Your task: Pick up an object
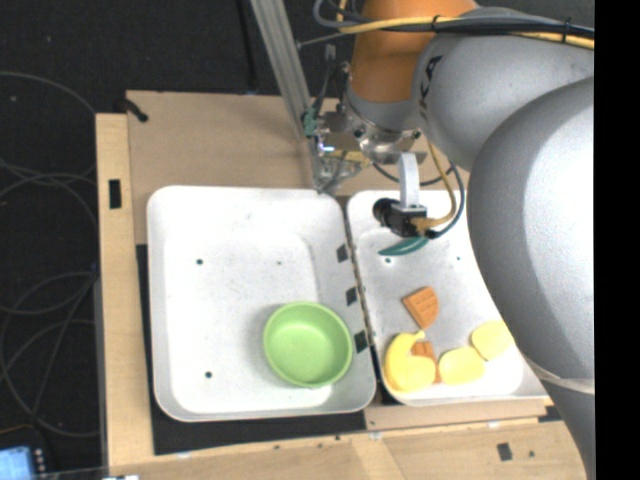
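Observation:
A light green bowl (pixel 308 343) stands upright in the left bin (pixel 200 268), near its front right corner. In the right bin (pixel 450 258) lie an orange wedge (pixel 422 306), three yellow rounded pieces (pixel 460 366) along the front wall, and a small orange-red piece (pixel 424 349) among them. A thin teal thing (pixel 402 249) lies toward the back of that bin. My gripper (pixel 327 171) hangs at the back of the bench, over the back rim where the two bins meet, apart from all these objects.
The grey arm (pixel 530 168) covers the right side of the right bin. A slanted metal rail (pixel 280 58) rises behind the bins. The divider (pixel 352 268) between the bins runs front to back beside the bowl.

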Controlling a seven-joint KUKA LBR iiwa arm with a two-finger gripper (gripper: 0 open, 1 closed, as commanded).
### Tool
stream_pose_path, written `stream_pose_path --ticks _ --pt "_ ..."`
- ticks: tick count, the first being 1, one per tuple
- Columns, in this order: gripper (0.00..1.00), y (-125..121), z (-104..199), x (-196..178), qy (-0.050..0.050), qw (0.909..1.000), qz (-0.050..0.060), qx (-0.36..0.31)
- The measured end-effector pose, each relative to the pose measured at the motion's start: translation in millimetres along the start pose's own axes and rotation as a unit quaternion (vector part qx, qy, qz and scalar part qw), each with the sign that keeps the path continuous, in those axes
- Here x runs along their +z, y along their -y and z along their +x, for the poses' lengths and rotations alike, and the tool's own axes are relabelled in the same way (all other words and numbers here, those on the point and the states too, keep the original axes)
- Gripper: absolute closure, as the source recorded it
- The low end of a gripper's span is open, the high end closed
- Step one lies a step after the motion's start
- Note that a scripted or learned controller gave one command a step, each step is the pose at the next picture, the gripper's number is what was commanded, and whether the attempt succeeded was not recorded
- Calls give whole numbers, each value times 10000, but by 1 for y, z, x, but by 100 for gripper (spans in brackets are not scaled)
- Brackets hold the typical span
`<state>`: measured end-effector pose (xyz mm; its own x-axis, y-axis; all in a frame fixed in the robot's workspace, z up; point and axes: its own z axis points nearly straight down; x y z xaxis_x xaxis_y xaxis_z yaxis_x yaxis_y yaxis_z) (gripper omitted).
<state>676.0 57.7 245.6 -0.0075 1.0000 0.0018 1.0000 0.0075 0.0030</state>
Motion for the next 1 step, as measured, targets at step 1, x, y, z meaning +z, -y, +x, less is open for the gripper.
stream_pose_path --ticks 1 --pt "0 1 -4 0 24 10000 14 16"
